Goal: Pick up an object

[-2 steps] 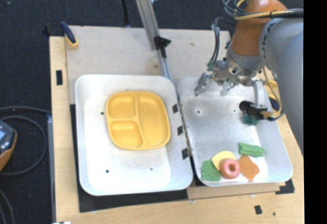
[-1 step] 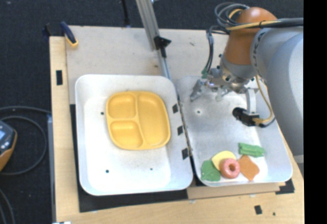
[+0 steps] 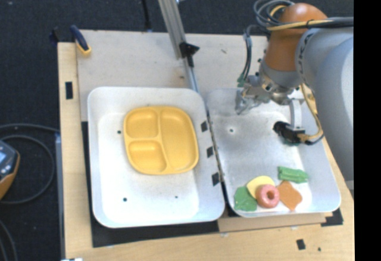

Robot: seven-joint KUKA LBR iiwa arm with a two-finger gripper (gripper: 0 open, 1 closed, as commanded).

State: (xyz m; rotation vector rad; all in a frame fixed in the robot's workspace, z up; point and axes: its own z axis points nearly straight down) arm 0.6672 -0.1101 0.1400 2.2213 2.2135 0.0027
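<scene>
The right bin (image 3: 256, 146) holds a cluster of small toy foods at its near edge: a pink donut (image 3: 268, 196), a yellow piece (image 3: 259, 184), a green piece (image 3: 244, 199), an orange piece (image 3: 290, 195) and a green strip (image 3: 293, 174). My gripper (image 3: 244, 102) hangs over the far left part of that bin, well away from the cluster, with nothing seen between its fingers. The arm's orange band (image 3: 294, 21) rises behind it.
A yellow divided plate (image 3: 161, 139) lies in the left bin (image 3: 107, 194). A slanted metal pole (image 3: 169, 9) stands behind the bins. A black cable end (image 3: 286, 131) dangles over the right bin's middle. A blue-and-yellow clamp (image 3: 80, 39) sits at the bench's far left corner.
</scene>
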